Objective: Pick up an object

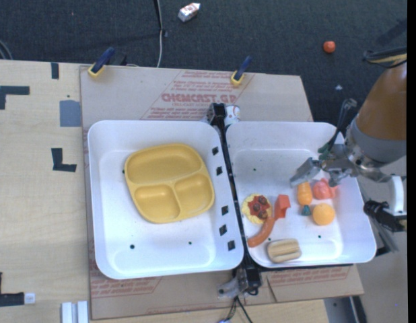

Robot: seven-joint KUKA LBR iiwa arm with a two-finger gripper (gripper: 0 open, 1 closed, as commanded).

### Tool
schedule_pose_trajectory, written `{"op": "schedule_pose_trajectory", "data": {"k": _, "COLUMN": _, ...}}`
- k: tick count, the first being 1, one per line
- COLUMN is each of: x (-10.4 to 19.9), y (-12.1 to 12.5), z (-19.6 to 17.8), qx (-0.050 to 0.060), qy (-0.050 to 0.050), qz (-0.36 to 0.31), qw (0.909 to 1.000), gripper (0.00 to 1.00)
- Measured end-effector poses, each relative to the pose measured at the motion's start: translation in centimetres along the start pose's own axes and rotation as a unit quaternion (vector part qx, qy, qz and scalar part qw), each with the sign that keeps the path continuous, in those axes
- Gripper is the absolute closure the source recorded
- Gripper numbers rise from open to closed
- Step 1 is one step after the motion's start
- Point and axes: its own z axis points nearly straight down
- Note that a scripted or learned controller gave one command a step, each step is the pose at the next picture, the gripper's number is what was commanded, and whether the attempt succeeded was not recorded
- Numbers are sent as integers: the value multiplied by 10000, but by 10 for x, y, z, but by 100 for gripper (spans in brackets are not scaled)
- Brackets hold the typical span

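Hot-dog bun (pixel 284 249) below tool (pixel 314 173)

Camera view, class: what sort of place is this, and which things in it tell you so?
Probably a robotics lab test bench: two white bins clamped on cardboard, toy food such as a hot dog bun, and a robot arm reaching in.

The arm (pixel 386 116) comes in from the right side of the camera view, its orange band uppermost and the grey wrist section just below it, angled down and to the left. The end effector (pixel 316 172) sits at the end of the wrist, low over the right-hand side of the scene. Its 2 fingers (pixel 302 173) point to the left and are spread apart, with nothing visible between them. A dark cable runs up beside the wrist.
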Motion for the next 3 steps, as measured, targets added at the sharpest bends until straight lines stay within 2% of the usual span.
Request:
{"op": "schedule_pose_trajectory", "data": {"k": 1, "x": -31, "y": 14, "z": 129, "qx": -23, "qy": -13, "qz": 14, "qw": 10000, "gripper": 0}}
{"op": "schedule_pose_trajectory", "data": {"k": 2, "x": -29, "y": 15, "z": 113, "qx": -31, "qy": -2, "qz": -2, "qw": 10000, "gripper": 100}}
{"op": "schedule_pose_trajectory", "data": {"k": 3, "x": 79, "y": 85, "z": 18, "qx": -72, "qy": 9, "qz": -69, "qw": 9999, "gripper": 100}}
